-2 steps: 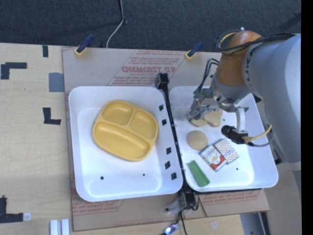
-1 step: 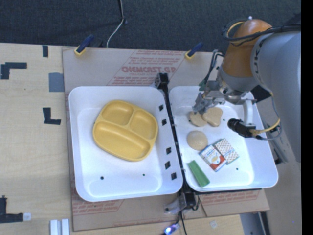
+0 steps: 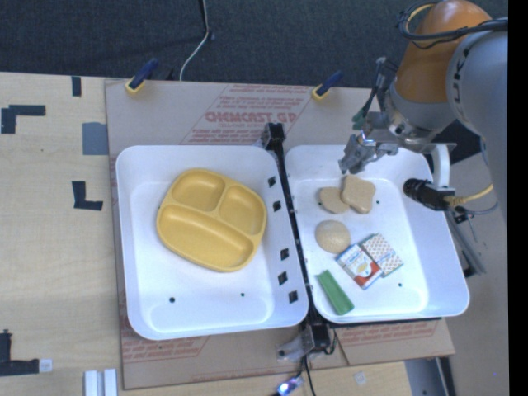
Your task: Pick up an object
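The right bin (image 3: 421, 246) holds two tan bread-like pieces (image 3: 348, 195) lying against each other, a round tan bun (image 3: 332, 236), a small patterned red, white and blue packet (image 3: 370, 260) and a green bar (image 3: 335, 292). My gripper (image 3: 353, 160) hangs over the bin's far left part, just above and behind the two tan pieces. Its fingers point down and I see nothing between them.
The left bin (image 3: 140, 287) holds a yellow divided plate (image 3: 212, 219). A black divider (image 3: 283, 221) runs between the bins. Blue and yellow clamps (image 3: 141, 74) pin the cardboard sheet at its far corners. A black cable end (image 3: 425, 192) juts over the right bin's right side.
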Available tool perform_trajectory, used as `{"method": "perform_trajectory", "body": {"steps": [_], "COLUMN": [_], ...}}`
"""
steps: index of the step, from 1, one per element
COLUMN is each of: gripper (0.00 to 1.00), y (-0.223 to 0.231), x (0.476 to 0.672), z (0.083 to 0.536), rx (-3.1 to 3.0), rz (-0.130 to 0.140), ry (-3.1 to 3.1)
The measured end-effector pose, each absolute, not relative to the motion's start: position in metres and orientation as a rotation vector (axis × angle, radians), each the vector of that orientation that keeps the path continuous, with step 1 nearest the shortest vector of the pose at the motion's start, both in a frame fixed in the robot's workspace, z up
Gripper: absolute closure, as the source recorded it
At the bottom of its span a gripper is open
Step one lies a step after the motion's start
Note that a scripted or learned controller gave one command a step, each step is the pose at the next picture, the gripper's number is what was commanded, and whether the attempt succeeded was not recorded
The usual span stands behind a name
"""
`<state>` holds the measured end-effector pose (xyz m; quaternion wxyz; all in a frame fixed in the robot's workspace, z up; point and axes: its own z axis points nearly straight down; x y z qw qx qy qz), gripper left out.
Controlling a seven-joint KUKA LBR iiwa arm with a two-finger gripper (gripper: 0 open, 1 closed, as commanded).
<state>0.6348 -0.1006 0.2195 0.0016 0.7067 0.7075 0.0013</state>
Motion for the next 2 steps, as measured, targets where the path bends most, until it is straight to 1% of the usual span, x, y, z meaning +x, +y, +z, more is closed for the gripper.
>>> {"method": "perform_trajectory", "body": {"steps": [1, 2], "gripper": [1.00, 1.00], "y": [-0.100, -0.041], "x": [0.636, 0.646], "z": [0.273, 0.262], "rx": [2.217, 2.216], "rz": [0.004, -0.001], "ry": [2.222, 2.227]}}
